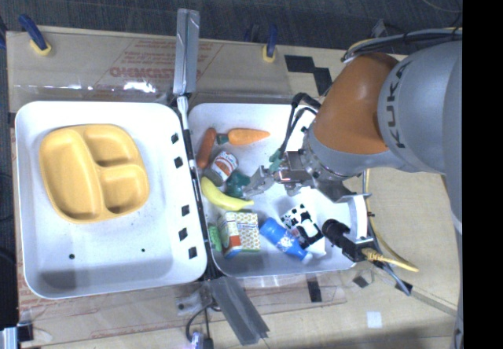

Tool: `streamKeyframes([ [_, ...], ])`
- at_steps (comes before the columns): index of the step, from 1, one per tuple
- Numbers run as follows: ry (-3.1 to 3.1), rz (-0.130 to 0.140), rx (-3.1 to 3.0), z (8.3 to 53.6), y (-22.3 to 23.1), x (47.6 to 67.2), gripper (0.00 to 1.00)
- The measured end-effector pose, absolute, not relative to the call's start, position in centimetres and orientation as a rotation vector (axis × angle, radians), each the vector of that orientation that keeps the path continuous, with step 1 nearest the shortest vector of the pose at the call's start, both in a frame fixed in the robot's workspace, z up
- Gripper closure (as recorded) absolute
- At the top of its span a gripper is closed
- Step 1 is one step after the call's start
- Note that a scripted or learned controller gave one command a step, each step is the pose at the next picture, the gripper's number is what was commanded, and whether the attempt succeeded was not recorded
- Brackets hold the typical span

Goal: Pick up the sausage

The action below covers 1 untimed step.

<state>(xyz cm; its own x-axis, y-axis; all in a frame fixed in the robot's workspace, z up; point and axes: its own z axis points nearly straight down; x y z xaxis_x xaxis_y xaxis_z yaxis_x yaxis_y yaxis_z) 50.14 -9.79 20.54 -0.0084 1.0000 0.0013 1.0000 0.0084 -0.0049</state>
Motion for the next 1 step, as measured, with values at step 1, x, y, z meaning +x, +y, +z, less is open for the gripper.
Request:
streamKeyframes([
  [1, -1.857, 0.006, -2.528, 21.88, -7.83, 47.8, 0.0],
])
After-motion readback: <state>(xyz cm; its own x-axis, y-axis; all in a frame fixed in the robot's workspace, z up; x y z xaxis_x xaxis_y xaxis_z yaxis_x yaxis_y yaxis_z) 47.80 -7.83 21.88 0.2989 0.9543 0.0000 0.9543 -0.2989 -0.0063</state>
